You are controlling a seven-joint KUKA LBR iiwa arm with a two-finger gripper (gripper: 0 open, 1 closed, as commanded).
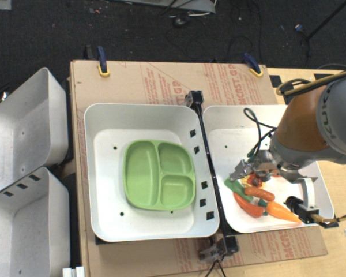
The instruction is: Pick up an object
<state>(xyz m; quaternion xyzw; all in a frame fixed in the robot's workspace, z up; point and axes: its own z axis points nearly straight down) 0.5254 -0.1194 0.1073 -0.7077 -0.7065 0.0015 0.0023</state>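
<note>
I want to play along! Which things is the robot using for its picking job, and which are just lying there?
For the job:
gripper
pile of toy vegetables
right bin

Just lying about:
green divided plate
left bin
blue-and-yellow clamps
spare white bins

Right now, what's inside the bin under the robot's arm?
The right bin holds a pile of orange and green toy vegetables. The gripper hangs over them, hiding anything beneath it.

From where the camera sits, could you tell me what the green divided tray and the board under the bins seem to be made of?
The green divided tray looks like moulded plastic, matte: uniform colour, rounded compartment edges, soft sheen. The board under the bins looks like cardboard or fibreboard: flat tan surface with printed red lettering, though which of the two is unclear.
</note>
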